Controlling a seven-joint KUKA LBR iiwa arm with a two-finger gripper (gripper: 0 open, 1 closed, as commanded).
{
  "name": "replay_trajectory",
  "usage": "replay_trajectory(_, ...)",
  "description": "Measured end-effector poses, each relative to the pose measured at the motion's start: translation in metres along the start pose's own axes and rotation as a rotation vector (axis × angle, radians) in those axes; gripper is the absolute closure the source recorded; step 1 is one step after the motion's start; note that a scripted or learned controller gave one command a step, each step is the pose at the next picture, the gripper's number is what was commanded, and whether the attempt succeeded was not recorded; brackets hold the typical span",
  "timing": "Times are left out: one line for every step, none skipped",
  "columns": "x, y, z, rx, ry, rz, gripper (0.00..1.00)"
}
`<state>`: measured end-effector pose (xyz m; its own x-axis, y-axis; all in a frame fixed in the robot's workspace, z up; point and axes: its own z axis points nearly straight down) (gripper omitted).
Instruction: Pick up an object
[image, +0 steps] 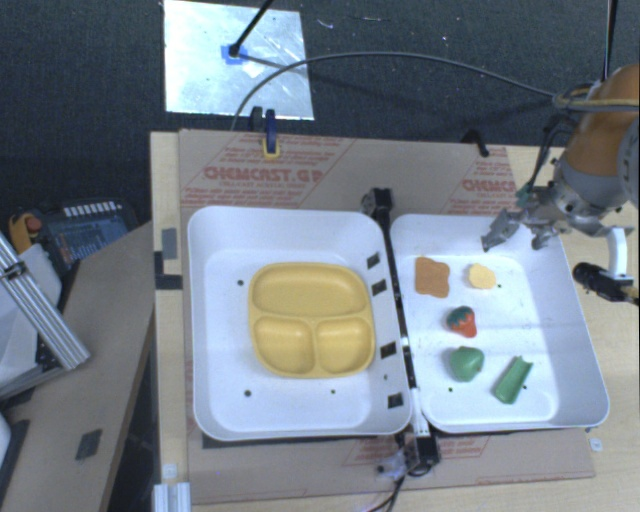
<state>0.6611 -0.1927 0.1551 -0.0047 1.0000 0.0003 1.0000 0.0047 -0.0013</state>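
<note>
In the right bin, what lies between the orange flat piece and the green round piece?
In the camera view, the red and green piece lies between the orange flat piece and the green round piece, slightly right of the orange one.

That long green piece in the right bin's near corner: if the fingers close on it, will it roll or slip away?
The long green block looks flat-sided and lies flat on the floor of the right white bin, so rolling seems unlikely. Its smooth, plastic-looking surface may slide on the bin floor if nudged off-centre. It looks rigid and probably light, with free space around it, apart from the rounded green piece.
</note>
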Motion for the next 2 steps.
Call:
replay_trajectory(-0.009, 0.004, 0.048, -0.002, -0.001, 0.002, 0.0)
replay_trajectory(-0.009, 0.005, 0.034, -0.008, -0.002, 0.0, 1.0)
